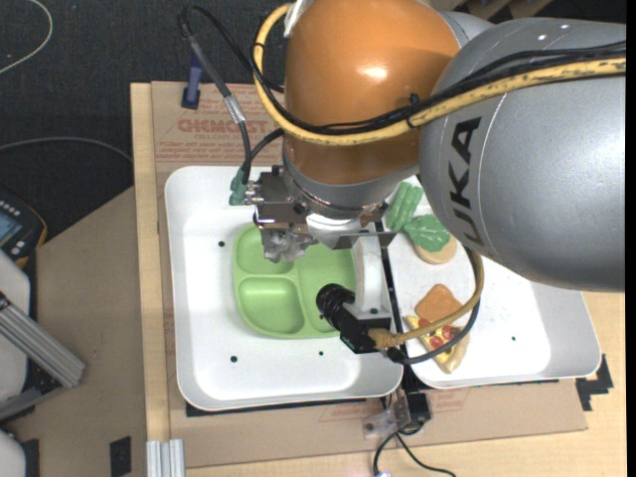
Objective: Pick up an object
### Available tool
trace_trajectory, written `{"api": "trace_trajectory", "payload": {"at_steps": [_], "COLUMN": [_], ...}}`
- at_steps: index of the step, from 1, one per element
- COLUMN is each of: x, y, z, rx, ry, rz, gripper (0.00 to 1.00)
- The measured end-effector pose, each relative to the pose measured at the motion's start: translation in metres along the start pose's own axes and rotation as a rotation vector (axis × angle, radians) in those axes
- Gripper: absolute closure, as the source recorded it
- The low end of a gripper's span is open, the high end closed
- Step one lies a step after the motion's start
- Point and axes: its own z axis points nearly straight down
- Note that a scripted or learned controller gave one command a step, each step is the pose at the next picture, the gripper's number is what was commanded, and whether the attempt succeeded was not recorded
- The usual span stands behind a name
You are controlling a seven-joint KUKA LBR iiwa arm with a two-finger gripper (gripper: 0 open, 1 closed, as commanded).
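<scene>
Over the left white bin (199, 266) the grey arm (517, 157) with its orange band (363, 58) is reaching in from the right and is covering much of the scene. Under the wrist, the tool (281, 241) is hanging just above the back edge of a green divided tray (273, 301), which is lying flat in the left bin. Whether the tool is open or closed, I cannot tell, because the wrist body is hiding it from this angle, and I am not seeing any object clearly taken by it. A black cable fitting (343, 321) is hanging from the arm over the right part of the tray.

The right white bin (537, 336) is sitting just beside the left one, touching it along the middle. Inside it, near the shared wall, a green leaf-shaped toy (417, 222) is lying on a round tan piece (437, 251). Nearer to the camera, an orange and yellow toy with red spots (437, 326) is lying close to the front corner. Both bins are resting on a brown cardboard sheet (159, 167) on the desk.
</scene>
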Motion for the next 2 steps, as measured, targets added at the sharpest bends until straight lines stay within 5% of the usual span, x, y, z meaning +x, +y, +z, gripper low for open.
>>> {"api": "trace_trajectory", "payload": {"at_steps": [1,2], "x": [0.000,-0.040], "y": [0.012,0.031], "z": [-0.156,-0.067], "rx": [-0.036,-0.008], "ry": [0.013,0.000], "rz": [0.005,0.012], "gripper": [1.00,1.00]}}
